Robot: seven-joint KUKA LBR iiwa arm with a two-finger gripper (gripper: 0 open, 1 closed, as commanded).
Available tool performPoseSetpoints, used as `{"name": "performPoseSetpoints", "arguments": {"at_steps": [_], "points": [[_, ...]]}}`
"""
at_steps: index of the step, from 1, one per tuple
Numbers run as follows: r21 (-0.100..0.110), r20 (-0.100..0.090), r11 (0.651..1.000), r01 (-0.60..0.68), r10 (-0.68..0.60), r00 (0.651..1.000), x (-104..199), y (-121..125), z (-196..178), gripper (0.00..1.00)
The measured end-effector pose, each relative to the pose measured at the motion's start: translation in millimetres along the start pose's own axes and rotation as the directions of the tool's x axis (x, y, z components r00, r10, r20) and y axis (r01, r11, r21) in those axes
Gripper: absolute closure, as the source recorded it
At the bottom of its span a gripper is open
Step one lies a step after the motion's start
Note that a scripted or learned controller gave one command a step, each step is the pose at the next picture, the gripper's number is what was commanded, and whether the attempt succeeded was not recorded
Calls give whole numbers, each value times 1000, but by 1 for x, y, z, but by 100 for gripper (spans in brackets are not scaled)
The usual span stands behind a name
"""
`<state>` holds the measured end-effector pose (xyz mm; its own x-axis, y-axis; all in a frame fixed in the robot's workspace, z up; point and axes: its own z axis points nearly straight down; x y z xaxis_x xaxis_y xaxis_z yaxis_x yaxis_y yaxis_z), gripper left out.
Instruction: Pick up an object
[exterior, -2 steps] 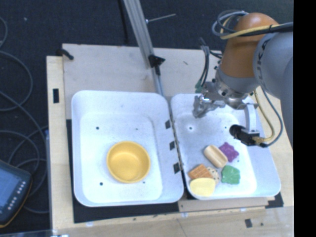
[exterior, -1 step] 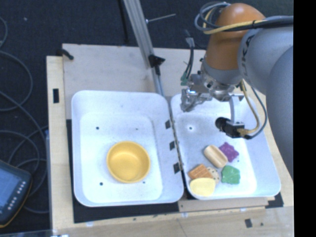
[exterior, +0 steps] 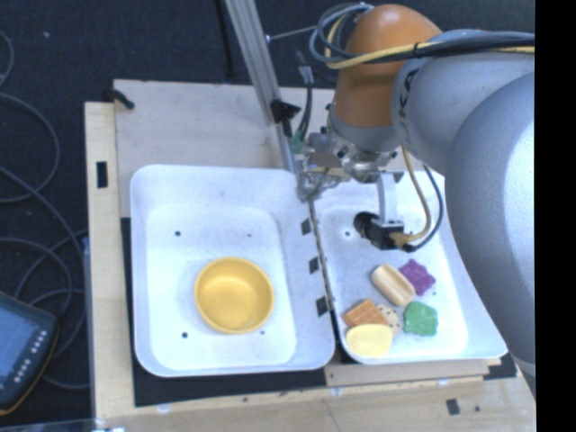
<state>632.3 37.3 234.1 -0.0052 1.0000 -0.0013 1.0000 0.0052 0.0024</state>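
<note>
Both bins are white: the left bin (exterior: pixel 162 196) holds a yellow bowl (exterior: pixel 234 294), plain and unpatterned. In the right bin (exterior: pixel 450 331) lie a tan bread-like piece (exterior: pixel 392 283), a purple piece (exterior: pixel 418 275), a green piece (exterior: pixel 420 319), an orange-brown waffle-patterned piece (exterior: pixel 364 313) and a pale yellow piece (exterior: pixel 370 340). The arm (exterior: pixel 486 142) is grey with an orange band (exterior: pixel 382 66). The counter (exterior: pixel 180 115) is light beige; the surrounding floor (exterior: pixel 54 61) is dark.

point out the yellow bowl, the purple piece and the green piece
yellow bowl (exterior: pixel 234 294), camera view, centre of its inside
purple piece (exterior: pixel 418 275), camera view, middle of its top
green piece (exterior: pixel 420 319), camera view, middle of its top
</note>
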Motion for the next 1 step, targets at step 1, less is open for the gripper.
{"name": "performPoseSetpoints", "arguments": {"at_steps": [1], "points": [[0, -1, 1000, 1, -1, 1000, 48, 21, 4, 100]]}}
